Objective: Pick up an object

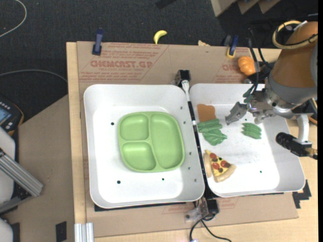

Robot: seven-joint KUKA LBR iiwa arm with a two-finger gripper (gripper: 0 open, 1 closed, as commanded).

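Hovering over right bin (282, 183), pincer (246, 112) hangs above toys, fingers spread apart, nothing between them. Candidate objects all in right bin: leafy green piece (212, 131) just below-left of pincer, small green piece (252, 130) beside it, brown slice (205, 111), pizza slice (219, 165) nearer front. Left bin (101, 135) carries green divided plate (151, 141). Spread fingers suit descent onto nearby green piece.

Dark carpet floor (75, 14), cardboard-topped bench (131, 64), white cable (15, 9)
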